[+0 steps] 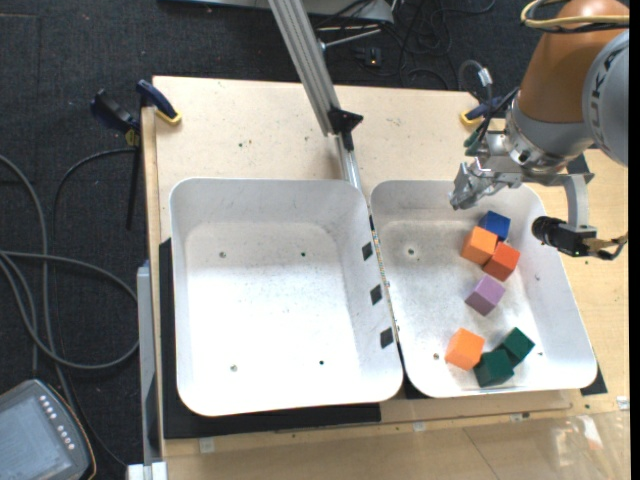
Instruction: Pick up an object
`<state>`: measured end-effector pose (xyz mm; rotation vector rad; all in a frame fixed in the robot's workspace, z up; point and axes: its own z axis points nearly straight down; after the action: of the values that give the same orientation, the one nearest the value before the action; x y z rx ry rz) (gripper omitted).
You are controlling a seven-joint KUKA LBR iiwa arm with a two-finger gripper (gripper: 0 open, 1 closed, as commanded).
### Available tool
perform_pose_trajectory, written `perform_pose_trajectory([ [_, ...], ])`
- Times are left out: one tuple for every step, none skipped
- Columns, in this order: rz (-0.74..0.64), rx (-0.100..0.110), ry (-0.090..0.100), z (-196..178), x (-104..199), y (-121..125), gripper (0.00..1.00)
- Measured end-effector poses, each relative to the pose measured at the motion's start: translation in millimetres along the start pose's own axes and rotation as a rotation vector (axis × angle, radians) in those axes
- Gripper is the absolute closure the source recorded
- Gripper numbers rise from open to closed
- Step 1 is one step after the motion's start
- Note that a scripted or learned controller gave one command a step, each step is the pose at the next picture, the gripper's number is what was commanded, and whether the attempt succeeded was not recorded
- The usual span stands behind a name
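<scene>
The gripper (468,194) hangs above the right bin (560,298), its clench impossible to tell, so it should drop squarely toward five o'clock over the blue block (496,225).

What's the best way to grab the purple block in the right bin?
Come straight down on the purple block and pinch its left and right faces. Those sides look clear, while an orange-red block sits close above it in the camera view.
</scene>
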<state>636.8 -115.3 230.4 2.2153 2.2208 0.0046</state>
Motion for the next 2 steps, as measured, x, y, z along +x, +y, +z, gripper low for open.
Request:
perform_pose_trajectory([
  [-0.004,0.005,0.002,-3,43,-3,1.0],
  [-0.005,0.008,0.003,7,96,-11,1.0],
])
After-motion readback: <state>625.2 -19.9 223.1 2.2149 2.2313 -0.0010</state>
